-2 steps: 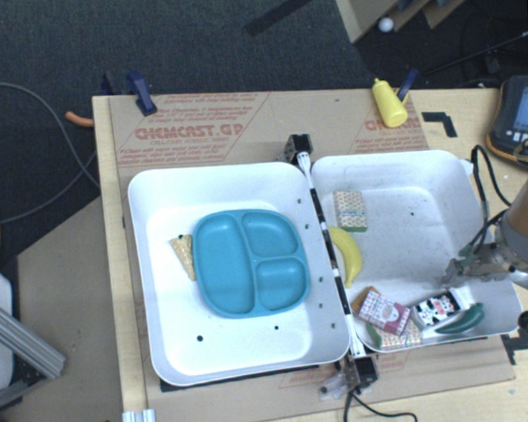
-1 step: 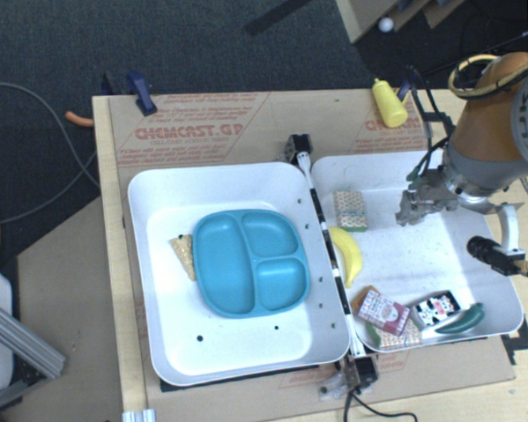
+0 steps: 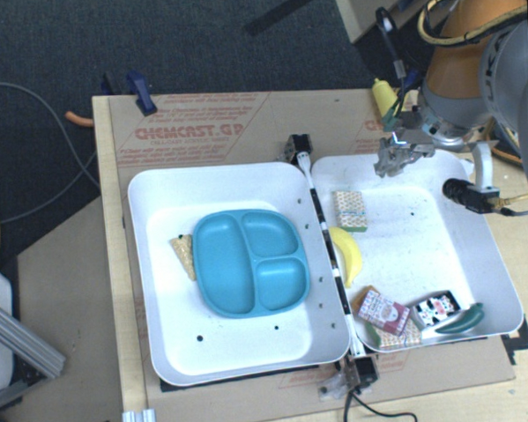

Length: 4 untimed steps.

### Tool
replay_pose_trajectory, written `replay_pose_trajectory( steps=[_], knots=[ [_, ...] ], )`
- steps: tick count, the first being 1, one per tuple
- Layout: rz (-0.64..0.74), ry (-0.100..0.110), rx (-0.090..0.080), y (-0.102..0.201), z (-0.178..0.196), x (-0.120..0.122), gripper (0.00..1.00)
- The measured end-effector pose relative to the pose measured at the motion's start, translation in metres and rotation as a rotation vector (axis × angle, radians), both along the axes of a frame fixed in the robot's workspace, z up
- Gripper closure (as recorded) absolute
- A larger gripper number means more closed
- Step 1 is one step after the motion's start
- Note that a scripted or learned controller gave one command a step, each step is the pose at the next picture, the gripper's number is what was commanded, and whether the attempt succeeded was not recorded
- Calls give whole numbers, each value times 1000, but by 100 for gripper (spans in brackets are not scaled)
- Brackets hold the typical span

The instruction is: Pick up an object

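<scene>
The banana (image 3: 347, 252) lies lengthwise along the right bin's (image 3: 477, 239) left wall; gripper (image 3: 394, 159) aperture unclear.

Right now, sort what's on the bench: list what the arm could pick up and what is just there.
For the pick:
gripper, above the right bin's far edge
banana
patterned block
pink packet
black-and-white box
green piece
blue divided plate
tan cracker, partly under the plate

Just there:
left bin
right bin
blue clamp
</scene>
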<state>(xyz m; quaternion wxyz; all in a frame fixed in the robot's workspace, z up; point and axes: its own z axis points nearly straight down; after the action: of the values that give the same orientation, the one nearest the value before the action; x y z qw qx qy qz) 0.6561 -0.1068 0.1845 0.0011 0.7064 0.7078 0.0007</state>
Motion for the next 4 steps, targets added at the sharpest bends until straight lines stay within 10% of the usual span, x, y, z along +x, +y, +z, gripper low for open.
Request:
replay_pose_trajectory(
  steps=[1,2,3,4],
  knots=[
    [0,4,2,60,0,-33,100],
    [0,4,1,60,0,-33,0],
    [-3,2,-1,6,-68,10,0],
    [-2,4,1,12,-90,-70,0]
  ],
)
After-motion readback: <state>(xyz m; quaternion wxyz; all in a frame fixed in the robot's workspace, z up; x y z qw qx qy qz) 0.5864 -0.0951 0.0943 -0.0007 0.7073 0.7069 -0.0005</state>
